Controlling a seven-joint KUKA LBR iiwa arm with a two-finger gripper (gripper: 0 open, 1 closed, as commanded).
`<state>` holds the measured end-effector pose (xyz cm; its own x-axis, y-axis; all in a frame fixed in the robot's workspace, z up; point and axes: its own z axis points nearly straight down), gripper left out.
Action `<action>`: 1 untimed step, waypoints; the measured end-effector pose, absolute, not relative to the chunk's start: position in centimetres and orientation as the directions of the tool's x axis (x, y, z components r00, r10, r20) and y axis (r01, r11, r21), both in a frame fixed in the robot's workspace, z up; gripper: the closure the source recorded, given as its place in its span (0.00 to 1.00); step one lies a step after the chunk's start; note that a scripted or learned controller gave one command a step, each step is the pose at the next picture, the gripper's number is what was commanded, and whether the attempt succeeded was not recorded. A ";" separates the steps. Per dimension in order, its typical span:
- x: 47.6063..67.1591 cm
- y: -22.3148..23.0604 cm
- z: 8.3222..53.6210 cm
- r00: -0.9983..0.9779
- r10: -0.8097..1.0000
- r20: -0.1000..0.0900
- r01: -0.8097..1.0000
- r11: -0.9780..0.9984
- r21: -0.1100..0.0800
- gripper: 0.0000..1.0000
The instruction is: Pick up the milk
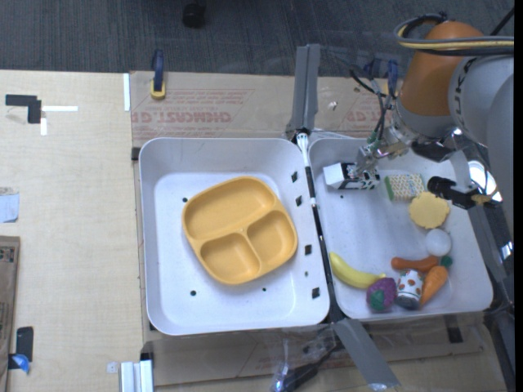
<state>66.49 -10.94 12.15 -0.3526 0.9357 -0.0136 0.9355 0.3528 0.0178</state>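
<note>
We see the grey arm with its orange band (437,64) reaching into the right white bin (359,235), while a yellow three-compartment plastic plate (239,229) lies in the left one. Its two-finger gripper (365,167) sits low at the bin's upper-left corner beside the small white milk carton (333,175); we cannot tell whether it grips. Mirrored red print on the cardboard (208,104) reads "CHEMCAST GP."

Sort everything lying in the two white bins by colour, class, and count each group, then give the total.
Yellow or yellow-orange: 3, the divided tray, the banana, the round biscuit-like piece
Orange: 2, two carrots
White: 2, the egg, the milk carton near the gripper
Purple: 1, grape bunch
Pale speckled: 1, cracker
Red and white: 1, small can
Total: 10
</note>
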 end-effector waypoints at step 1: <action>65.9 -10.6 12.3 -0.415 0.910 -0.015 0.910 0.415 0.017 0.00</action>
